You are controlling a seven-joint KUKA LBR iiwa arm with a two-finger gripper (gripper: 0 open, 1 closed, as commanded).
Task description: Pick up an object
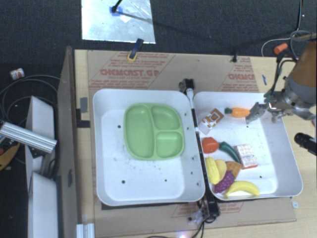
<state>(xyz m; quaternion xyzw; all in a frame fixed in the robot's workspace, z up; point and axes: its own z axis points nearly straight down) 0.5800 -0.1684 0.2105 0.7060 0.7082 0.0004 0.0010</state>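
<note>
Two shallow white bins sit side by side on the bench: the left bin [111, 182] holds one green divided plate [152, 131] with three compartments, and the right bin [287, 157] holds the toy food. Counted there: one carrot [237, 112], one small printed card [212, 119], one red tomato [210, 145], one dark green pepper [229, 150], one small red-and-white box [246, 155], one corn cob [212, 170], one bunch of purple grapes [224, 182], one brownish piece [233, 168] between the corn and the box, and one banana [241, 187]. The carrot lies near the far wall of the right bin, its long axis running left to right, green top to the left and orange end pointing right, toward the gripper. The banana lies along the near wall, also left to right, gently curved. The corn cob runs from far to near. The arm comes in from the right at the far right corner of the right bin, its grey wrist bent down and leftward. The gripper [258, 112] hangs just right of the carrot without touching it; its fingers look spread apart and nothing sits between them
</note>
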